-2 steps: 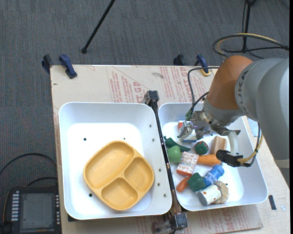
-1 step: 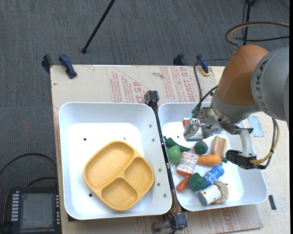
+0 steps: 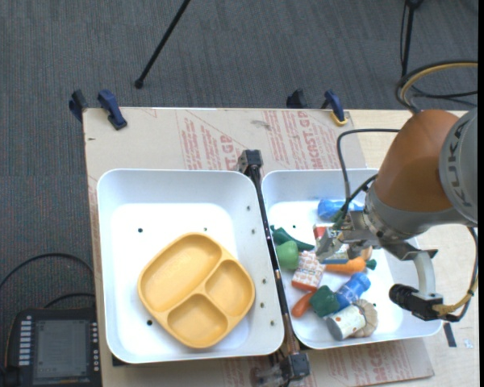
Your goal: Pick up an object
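Observation:
My gripper point(image 3: 332, 247) hangs low over the middle of the right bin point(image 3: 284, 189), above a heap of small toys. Just below it lies an orange carrot-like piece point(image 3: 348, 265). A white and red carton point(image 3: 307, 272) sits to its lower left, and a green round toy point(image 3: 287, 253) to its left. A blue item point(image 3: 332, 209) lies behind it. A blue bottle point(image 3: 354, 285), a dark green piece point(image 3: 323, 301) and a small can point(image 3: 345, 321) lie toward the front. The arm's orange band point(image 3: 415, 160) hides part of the bin's right side.
The left bin point(image 3: 117, 192) holds a yellow three-compartment plate point(image 3: 195, 289). A black divider clamp point(image 3: 251, 161) sits between the bins. Blue clamps point(image 3: 111, 107) grip the bench's back edge. A black cable and fitting point(image 3: 415, 299) hang beside the arm at the right.

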{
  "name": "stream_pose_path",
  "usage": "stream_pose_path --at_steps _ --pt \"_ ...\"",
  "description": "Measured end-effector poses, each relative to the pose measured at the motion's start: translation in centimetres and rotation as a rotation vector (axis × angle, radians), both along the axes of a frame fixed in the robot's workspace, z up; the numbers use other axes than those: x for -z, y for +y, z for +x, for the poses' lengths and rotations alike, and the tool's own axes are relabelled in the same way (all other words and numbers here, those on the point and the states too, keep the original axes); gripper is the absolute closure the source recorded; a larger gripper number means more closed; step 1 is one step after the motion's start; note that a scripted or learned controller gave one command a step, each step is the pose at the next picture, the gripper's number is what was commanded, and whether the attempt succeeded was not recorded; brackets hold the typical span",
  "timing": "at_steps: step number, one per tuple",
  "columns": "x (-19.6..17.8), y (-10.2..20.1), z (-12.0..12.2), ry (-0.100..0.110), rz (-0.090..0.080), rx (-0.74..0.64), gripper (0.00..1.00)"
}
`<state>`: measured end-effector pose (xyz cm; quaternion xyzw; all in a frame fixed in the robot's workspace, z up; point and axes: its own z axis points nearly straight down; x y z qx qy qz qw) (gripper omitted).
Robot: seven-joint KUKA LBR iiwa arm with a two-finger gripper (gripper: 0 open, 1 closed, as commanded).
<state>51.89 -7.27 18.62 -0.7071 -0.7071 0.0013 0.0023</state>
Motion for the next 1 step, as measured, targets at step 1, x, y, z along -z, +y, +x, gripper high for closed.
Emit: stream_pose_path --at_steps 1 --pt "1.37 -3.73 5.09 -0.001 -0.001 0.001 1.00"
